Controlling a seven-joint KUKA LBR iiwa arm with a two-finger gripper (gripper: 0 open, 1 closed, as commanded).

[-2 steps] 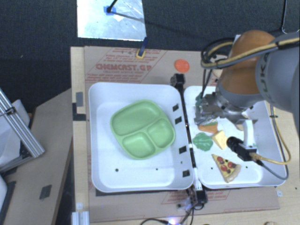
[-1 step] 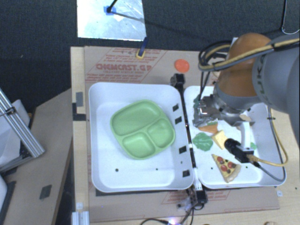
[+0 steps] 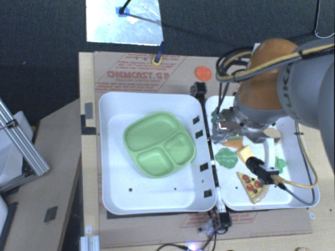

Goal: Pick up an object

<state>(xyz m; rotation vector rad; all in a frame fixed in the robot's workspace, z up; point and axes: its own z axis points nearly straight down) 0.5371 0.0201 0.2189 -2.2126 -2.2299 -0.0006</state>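
My gripper (image 3: 226,129) hangs low over the left part of the right bin (image 3: 310,194), mostly hidden under the grey wrist and the orange band. Just below it lie an orange toy piece (image 3: 234,141), a yellow wedge (image 3: 244,153) and a green leaf-shaped toy (image 3: 226,158). A toy pizza slice (image 3: 253,186) rests near the bin's front. A small green piece (image 3: 281,164) and a white piece (image 3: 269,151) lie further right. Nothing can be seen held.
The left bin (image 3: 107,140) holds a green divided plate (image 3: 158,144). A black divider (image 3: 207,140) runs between the bins. A black plug with a yellow cable (image 3: 293,184) crosses the right bin. An orange disc (image 3: 203,74) sits on the cardboard behind.
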